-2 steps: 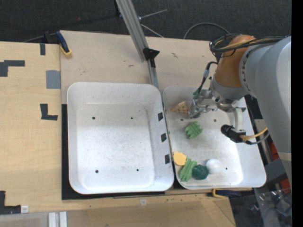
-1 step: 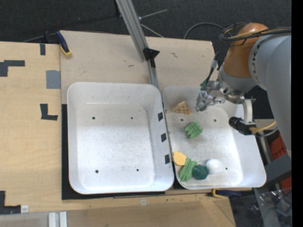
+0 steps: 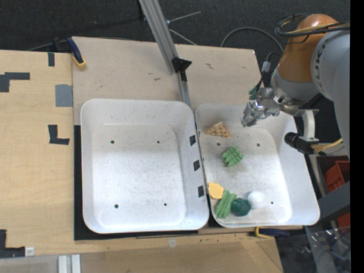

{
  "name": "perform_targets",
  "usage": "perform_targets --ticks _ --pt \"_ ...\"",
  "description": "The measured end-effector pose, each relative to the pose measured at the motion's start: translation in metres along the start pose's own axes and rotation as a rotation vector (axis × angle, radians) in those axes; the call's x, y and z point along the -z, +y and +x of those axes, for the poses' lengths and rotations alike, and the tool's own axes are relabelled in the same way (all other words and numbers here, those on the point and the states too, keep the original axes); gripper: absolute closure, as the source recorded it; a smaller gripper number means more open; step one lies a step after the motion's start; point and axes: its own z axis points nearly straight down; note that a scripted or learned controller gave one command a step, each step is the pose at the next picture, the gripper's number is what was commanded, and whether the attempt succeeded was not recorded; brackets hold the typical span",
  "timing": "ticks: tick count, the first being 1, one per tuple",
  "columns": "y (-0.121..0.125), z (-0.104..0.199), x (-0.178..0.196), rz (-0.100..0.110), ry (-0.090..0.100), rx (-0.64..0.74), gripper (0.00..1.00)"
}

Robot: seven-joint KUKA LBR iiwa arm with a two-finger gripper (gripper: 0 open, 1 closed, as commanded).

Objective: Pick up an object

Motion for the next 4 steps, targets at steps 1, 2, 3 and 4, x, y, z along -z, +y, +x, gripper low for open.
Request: perform_targets --ticks 1,2,3,4 --pt "0.006 0.01 0.057 -0.002 0.0 0.002 1.0" --pt "0.006 0.01 0.075 0.002 0.001 0.0 1.0" --pt "-0.026 0.058 0.059 0.008 0.002 0.003 1.0" --pt "-0.06 0.102 0.063 0.007 0.002 0.004 1.0"
